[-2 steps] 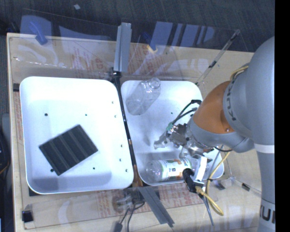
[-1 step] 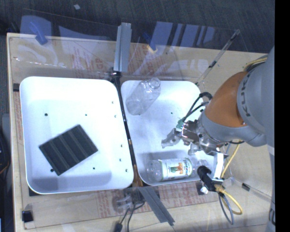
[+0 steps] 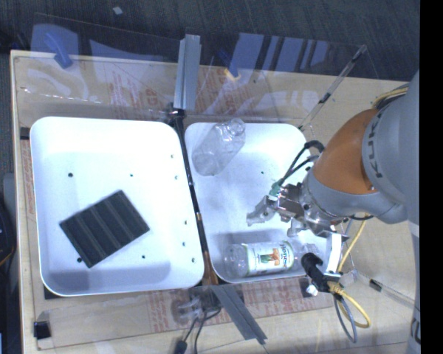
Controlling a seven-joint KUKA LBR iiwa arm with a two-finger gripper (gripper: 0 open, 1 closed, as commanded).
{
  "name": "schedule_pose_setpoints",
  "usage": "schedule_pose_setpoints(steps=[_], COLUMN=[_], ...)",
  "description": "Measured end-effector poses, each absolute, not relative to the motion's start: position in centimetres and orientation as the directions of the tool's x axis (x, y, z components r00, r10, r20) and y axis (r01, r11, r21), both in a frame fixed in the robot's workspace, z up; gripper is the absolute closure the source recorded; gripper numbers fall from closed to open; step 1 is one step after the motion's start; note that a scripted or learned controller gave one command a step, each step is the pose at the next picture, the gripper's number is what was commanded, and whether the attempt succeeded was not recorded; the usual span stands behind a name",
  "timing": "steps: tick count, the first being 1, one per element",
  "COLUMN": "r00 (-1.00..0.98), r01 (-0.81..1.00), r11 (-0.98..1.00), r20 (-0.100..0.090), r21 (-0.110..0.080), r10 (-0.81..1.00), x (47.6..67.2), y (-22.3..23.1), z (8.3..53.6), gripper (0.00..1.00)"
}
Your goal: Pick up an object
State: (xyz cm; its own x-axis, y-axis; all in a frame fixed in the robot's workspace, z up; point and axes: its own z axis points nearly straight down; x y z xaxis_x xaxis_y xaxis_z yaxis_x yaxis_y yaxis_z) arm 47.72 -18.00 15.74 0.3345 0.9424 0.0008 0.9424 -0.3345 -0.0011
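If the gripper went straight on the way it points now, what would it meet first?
Probably bare floor of the right white bin: the gripper points leftward between the clear plastic bottle and the labelled bottle. Depth is unclear.

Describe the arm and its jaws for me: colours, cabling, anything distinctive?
The arm is bulky and grey, with a broad orange band above the wrist. The gripper is small bare metal hardware. Black cables loop near the wrist, and a yellow cable trails below.

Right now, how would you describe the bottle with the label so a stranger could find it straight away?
Look in the right bin, the one the arm reaches into. Along its near edge lies the labelled bottle on its side. Unlike the bare clear bottle at the bin's far left corner, it carries a white label with red and green print.
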Motion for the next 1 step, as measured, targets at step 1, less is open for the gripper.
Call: schedule_pose_setpoints(steps=[1], r00=[0.103], r01=[0.995], r11=[-0.103], r20=[0.003], r21=[-0.003], r10=[0.995], x=[47.71], y=[-13.53], z=[11.27], gripper=[0.0])
